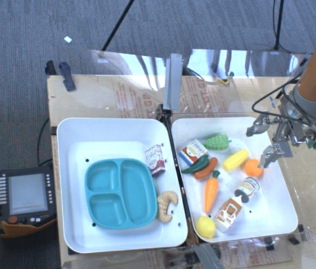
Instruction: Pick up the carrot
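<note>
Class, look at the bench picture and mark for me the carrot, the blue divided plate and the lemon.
carrot [210, 191]: camera view, middle of its orange body.
blue divided plate [97, 199]: camera view, floor of its left compartment.
lemon [205, 227]: camera view, centre of its yellow skin.

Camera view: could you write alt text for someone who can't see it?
A robot arm's gripper hangs over the right bin, above toy food including a carrot, corn and an orange. The left bin holds a blue tray.
</note>
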Tool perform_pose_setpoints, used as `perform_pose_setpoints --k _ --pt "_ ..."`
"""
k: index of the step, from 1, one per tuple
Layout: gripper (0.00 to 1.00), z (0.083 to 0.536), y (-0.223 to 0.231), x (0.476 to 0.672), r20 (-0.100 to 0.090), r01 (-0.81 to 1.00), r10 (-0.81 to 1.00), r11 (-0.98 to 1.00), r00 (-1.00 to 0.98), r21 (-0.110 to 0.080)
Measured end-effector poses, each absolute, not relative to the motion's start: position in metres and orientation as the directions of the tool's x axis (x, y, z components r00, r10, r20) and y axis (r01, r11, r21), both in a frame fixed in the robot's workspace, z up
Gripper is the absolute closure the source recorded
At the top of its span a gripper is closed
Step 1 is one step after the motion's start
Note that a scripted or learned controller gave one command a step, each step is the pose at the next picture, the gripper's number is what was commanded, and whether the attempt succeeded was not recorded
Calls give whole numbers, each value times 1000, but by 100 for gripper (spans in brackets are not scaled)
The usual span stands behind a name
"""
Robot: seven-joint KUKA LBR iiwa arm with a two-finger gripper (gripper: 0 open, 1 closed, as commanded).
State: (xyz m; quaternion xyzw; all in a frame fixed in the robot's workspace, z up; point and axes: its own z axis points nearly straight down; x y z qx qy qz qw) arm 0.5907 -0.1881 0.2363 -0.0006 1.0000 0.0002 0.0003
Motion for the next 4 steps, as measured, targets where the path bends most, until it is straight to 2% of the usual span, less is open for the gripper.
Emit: perform_pose_setpoints --k 1,2,3,4 --pt "0 170 -122 496 8 29 29 1000 -1000 4" --pt "0 86 -83 505 3 205 205 979 -979 1" --pt "100 96 -81 506 2 200 200 980 -980 1" --pt "100 87 -140 556 -1 92 92 996 -996 1"
